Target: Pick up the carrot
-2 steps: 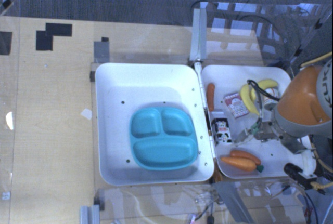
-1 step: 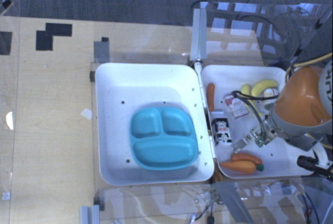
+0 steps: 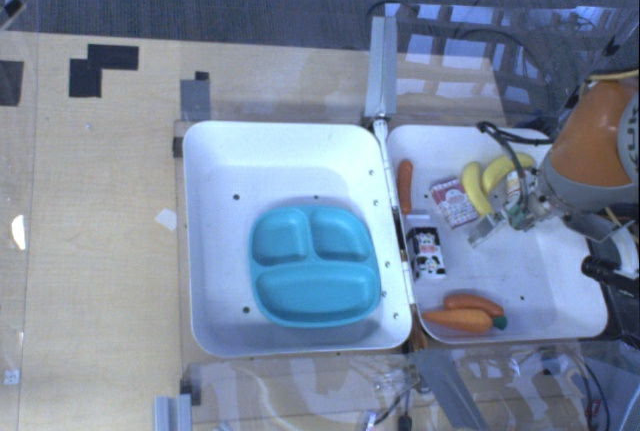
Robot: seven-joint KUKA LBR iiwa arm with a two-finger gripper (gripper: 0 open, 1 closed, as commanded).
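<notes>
Pale wood worktop [image 3: 100,219] carries two white bins side by side, with dark carpet beyond it at the top of the view. The left bin [image 3: 215,169] holds a blue divided tray [image 3: 315,264] lying flat in its middle, well apart from anything the task concerns. The right bin [image 3: 560,284] is the crowded one: a carrot [image 3: 460,320] lies on its side against the near wall, green end pointing right, with a second orange piece [image 3: 474,302] touching it just behind. A sausage [image 3: 404,186] lies along the left wall, a small carton [image 3: 427,251] and a red packet [image 3: 453,202] sit near the middle, and bananas [image 3: 490,181] lie just beside the tool [image 3: 515,212]. The arm [image 3: 590,149] reaches in from the right, so the tool hangs over the bin's far half, near the bananas and well apart from the carrot. I cannot tell whether the tool is released or clenched; nothing shows between its tips. The pick looks not yet begun: the tool would have to travel toward the near wall, where that wall and the neighbouring piece leave little room.
</notes>
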